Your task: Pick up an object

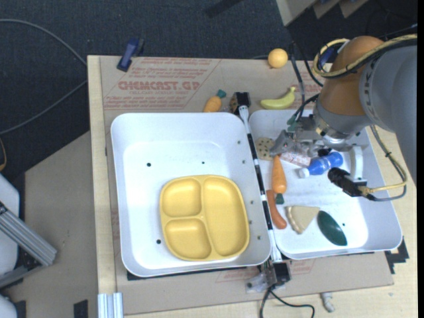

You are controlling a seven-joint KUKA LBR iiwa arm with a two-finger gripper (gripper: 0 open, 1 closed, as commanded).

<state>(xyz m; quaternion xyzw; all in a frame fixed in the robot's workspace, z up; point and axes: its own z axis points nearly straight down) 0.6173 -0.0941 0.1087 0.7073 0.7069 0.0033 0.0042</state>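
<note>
My gripper [296, 142] hangs low over the back of the right bin [377, 204], under the grey arm with its orange band. Just below it lie a red and white packet [295, 158] and a blue object [326, 163]. An orange carrot [278, 175] lies along the bin's left wall, with a red-orange sausage [275, 214] in front of it. A beige wedge [302, 218] and a dark green oval [332, 228] sit near the front. A speckled cracker [264, 148] rests at the back left corner. Nothing visible sits between the gripper and these items.
The left bin [132, 144] holds a yellow divided plate [202, 216]. Behind the bins on the board lie a banana [279, 99], an orange ball [278, 58], a small orange toy [213, 103], a black piece [240, 101] and a blue clip [130, 54].
</note>
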